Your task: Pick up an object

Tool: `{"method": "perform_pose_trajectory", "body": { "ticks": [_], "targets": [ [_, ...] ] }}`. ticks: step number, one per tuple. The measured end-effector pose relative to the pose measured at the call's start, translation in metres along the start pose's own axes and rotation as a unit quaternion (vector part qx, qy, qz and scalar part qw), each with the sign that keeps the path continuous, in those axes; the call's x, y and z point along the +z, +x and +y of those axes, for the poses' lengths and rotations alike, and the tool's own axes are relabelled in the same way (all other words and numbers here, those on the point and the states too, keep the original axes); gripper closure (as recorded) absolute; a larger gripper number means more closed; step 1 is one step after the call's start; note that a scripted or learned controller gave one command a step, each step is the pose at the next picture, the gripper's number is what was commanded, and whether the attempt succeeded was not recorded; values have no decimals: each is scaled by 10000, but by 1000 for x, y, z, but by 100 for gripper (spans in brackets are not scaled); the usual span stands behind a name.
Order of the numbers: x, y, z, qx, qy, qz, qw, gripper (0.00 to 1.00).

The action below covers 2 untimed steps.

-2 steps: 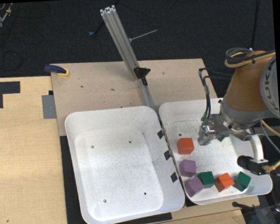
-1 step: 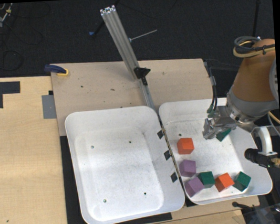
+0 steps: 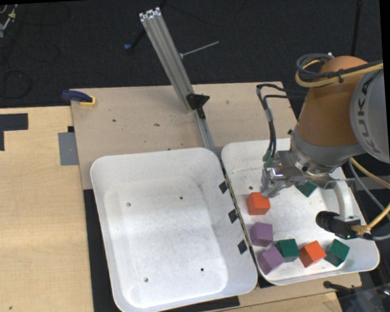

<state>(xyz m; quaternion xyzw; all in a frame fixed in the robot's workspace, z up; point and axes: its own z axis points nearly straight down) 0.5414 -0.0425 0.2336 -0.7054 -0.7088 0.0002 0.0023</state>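
Hovering low in the right bin (image 3: 368, 256), the pincer (image 3: 273, 183) sits just above and to the view's right of the nearest orange cube (image 3: 257, 203), which lies near that bin's left wall; nothing is seen pinched. Whether the pincer is spread or pressed together cannot be told, as the wrist hides it. A green block (image 3: 307, 189) is partly covered by the arm.

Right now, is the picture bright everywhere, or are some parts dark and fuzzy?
In the camera view, light falls evenly on the two white bins: the left bin looks bright, with no harsh glare. The blocks in the right bin, like the orange block, show clear colours. The floor behind the bench is very dark. The arm looks a bit soft and casts faint shadow below it.
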Motion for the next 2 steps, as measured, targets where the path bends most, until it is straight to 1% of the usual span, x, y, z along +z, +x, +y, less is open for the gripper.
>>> {"method": "perform_pose_trajectory", "body": {
  "ticks": [1,2],
  "targets": [
    [7,51,0,1,11,-2,10000,100],
    [-4,103,17,1,-12,-9,10000,100]
  ]
}}
